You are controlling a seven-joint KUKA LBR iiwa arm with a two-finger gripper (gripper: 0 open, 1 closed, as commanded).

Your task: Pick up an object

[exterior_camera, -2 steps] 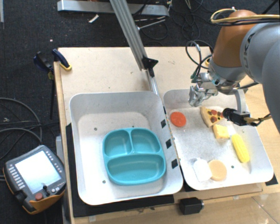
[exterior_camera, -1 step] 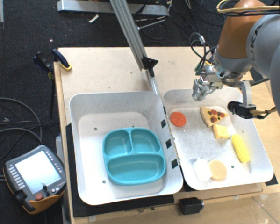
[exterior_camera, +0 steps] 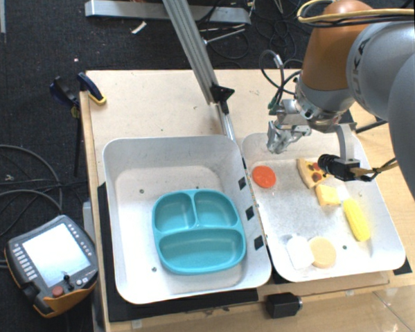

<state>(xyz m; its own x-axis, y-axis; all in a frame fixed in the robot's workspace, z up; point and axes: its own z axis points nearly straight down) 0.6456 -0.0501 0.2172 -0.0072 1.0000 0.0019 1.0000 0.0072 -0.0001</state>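
Hanging over the right bin's (exterior_camera: 385, 250) far edge, your gripper (exterior_camera: 281, 143) points down near that bin's far-left corner; cannot tell its state from here. Orange disc (exterior_camera: 264, 177) lies on the bin floor just nearer you and slightly left of it, apart, not touching. Yellow pieces (exterior_camera: 327, 194) and a corn cob (exterior_camera: 357, 220) sit toward the right edge. White and tan rounds (exterior_camera: 323, 252) at the near edge. Left bin (exterior_camera: 124, 159) carries a teal tray (exterior_camera: 197, 230).
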